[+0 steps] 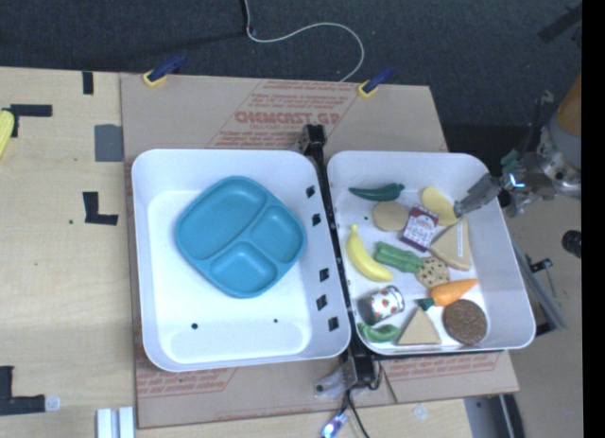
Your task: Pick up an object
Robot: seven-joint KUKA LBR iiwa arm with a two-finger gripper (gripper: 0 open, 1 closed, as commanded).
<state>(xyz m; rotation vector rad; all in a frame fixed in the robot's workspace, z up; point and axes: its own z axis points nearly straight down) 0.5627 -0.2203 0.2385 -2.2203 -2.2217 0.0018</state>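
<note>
Camera view: cardboard (284,114) print unreadable — hand (470,201) over right bin (510,266), grip state unclear.

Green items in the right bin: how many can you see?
3. A green pepper near the bin's far edge, a green pod in the middle beside the banana, and a green piece at the near edge. Others may be hidden.

Blue three-compartment plastic plate (240,236) in left white bin (151,237), brown cardboard sheet (284,114) underneath, white cable (302,34) on dark floor.
</note>
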